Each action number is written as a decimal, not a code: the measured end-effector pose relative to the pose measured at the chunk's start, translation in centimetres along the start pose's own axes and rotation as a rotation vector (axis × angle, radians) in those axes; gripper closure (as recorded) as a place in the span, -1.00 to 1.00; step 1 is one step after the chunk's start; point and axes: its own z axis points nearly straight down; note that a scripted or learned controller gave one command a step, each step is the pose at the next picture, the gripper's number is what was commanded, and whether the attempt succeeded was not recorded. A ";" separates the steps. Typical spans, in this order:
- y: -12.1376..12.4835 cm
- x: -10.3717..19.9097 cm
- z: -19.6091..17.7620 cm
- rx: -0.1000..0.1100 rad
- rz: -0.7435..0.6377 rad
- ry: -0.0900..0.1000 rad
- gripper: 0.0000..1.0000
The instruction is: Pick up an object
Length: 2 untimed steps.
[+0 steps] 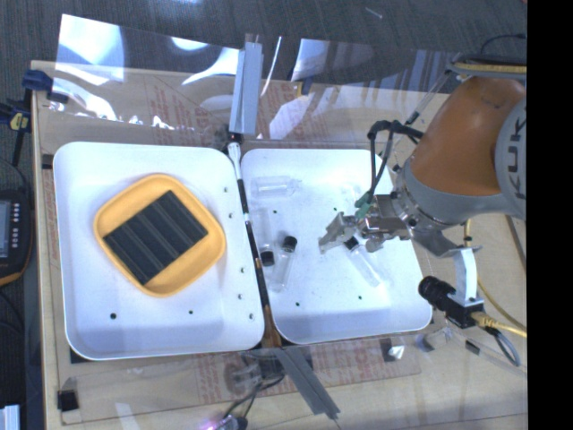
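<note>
In the left bin (81, 312) lies a yellow-orange rounded pad (159, 233) with a dark ribbed panel on top. The right bin (403, 316) holds small clear items: a clear vial (274, 187) near the far left, two black-capped vials (288, 242) (268, 259) near the left wall, and a clear tube (370, 267) to the right of centre. My gripper (337, 237) hangs low over the middle of the right bin, just up and left of the clear tube. Nothing visible is held in it.
The arm's orange band (461, 141) and grey wrist cover the right bin's far right corner. A black fitting (440, 292) with cables sits at that bin's right rim. A metal rail (245, 88) stands behind the divide between the bins.
</note>
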 end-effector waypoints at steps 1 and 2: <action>3.1 -8.0 10.9 0.001 -0.032 0.000 -1.00; 7.1 0.5 17.9 -0.003 -0.171 -0.001 -1.00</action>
